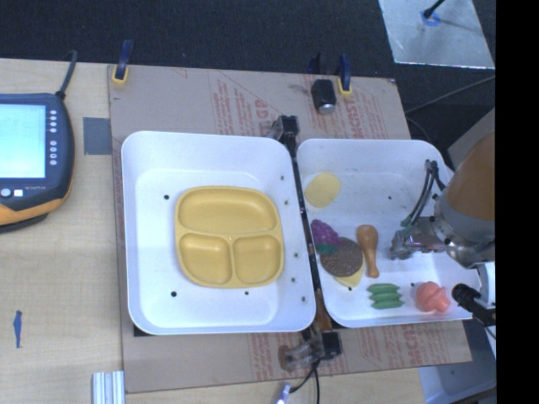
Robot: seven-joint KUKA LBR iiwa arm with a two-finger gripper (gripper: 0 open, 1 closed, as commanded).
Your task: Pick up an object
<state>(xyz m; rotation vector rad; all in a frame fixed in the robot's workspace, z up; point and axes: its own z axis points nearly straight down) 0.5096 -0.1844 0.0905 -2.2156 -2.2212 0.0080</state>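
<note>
Pincer low in the right bin, toys spread around it

The pincer (402, 247) sits over the right bin (370, 154), and I can't tell how it's set. At its nine o'clock lies a drumstick (368, 247); beyond that, a brown patty (342, 258) and purple grapes (323, 231). Green beans (384, 295) at seven, a pink toy (432, 297) at five, a yellow disc (322, 189) at ten. The yellow tray (229, 235) fills the left bin (143, 225).

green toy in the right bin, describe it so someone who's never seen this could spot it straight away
Start at the right bin, the one without the yellow tray. Go to its near edge, where the green toy lies flat between a brown disc and a pink toy. It is the only green thing there, small and ridged like a pea pod.
</note>
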